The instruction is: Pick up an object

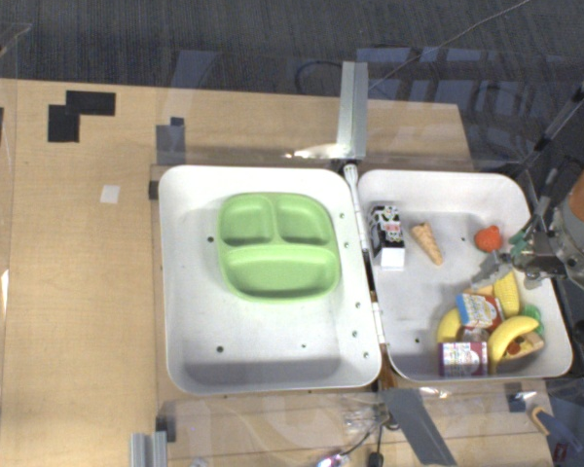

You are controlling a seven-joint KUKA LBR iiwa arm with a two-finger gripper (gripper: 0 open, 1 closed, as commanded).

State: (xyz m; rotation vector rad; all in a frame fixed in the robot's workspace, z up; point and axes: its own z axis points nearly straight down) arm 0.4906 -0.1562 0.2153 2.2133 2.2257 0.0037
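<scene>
Gripper (506, 259) hovers over right bin (448, 188), 3 o'clock side, above toy heap at 5 o'clock: bananas (512, 337), can (463, 358). Fingers look apart, clamping nothing. Likely lining up pick. Green tray (275, 244) sits in left bin (190, 290).

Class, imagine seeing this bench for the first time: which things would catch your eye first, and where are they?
The bright green divided tray stands out, lying alone in the left white bin. Next comes the colourful heap in the right bin's near right corner: bananas, a small can and other toys. The gripper sits just above that heap, beside an orange-red toy.
</scene>
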